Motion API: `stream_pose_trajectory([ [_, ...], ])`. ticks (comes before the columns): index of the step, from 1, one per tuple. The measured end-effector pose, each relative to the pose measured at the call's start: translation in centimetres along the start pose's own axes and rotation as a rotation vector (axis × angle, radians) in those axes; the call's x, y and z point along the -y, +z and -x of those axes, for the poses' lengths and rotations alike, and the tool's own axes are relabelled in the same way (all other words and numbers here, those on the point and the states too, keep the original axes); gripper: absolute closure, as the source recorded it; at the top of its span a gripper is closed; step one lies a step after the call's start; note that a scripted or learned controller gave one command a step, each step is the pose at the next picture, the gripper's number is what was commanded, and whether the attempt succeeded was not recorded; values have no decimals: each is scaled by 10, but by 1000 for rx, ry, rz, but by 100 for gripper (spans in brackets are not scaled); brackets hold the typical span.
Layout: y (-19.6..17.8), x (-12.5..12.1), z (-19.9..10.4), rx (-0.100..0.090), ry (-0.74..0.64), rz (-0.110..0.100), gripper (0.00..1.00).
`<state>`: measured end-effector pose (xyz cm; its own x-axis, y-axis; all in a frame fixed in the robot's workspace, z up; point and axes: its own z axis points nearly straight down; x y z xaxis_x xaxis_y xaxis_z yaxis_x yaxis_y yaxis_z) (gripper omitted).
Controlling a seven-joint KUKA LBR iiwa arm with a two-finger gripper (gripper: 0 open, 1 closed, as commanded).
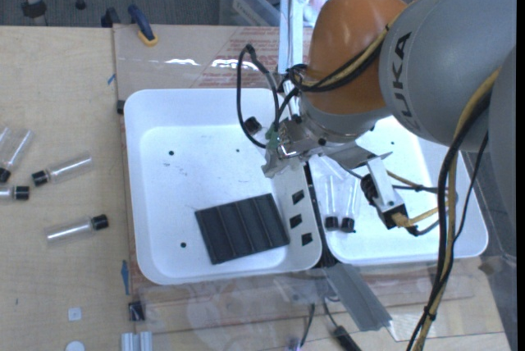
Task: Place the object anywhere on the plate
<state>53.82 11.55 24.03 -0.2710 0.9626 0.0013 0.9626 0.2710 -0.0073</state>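
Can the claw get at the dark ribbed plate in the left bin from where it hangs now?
Probably yes. The dark ribbed plate lies flat and uncovered in the left bin, with nothing resting on it. The claw hangs near the plate's right edge, above the wall between the bins, so only a short move left seems needed.

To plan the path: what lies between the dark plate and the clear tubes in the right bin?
In the camera view, the gripper hangs there, over the left bin's right rim.

Dark ribbed plate flat in left bin; gripper just beside it.
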Motion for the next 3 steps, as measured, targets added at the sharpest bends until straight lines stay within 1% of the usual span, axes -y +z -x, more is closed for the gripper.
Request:
stream_pose_trajectory([
  [1, -46, 47, -52, 1, 311, 4, 100],
  [2, -104, -46, -7, 3, 60, 9, 100],
  [3, -52, -42, -15, 1, 52, 2, 100],
])
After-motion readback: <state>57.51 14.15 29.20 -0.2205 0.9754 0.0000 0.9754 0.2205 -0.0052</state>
